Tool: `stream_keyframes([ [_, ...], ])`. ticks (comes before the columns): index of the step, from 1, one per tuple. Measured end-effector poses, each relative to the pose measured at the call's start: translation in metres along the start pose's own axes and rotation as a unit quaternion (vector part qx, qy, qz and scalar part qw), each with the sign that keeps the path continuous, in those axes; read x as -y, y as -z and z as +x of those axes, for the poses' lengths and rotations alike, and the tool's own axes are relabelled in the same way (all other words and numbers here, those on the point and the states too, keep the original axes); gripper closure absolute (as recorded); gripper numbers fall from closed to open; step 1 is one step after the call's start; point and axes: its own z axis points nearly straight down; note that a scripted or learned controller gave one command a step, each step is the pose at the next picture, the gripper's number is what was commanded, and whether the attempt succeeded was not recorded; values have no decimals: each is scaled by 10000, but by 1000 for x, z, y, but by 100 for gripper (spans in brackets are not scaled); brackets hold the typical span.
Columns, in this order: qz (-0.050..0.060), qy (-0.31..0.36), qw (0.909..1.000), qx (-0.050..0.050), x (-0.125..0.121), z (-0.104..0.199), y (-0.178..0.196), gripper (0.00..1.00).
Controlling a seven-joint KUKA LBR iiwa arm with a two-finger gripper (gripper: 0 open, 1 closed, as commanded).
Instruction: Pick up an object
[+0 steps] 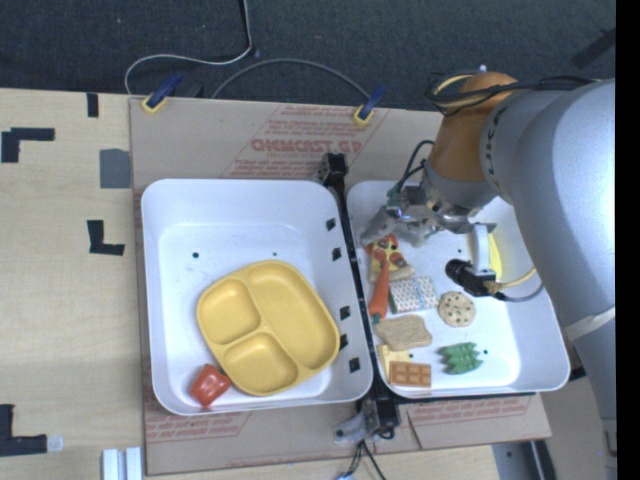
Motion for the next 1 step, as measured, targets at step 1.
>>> stream_keyframes([
  [1, -4, 1, 10000, -4, 0, 0, 10, 100],
])
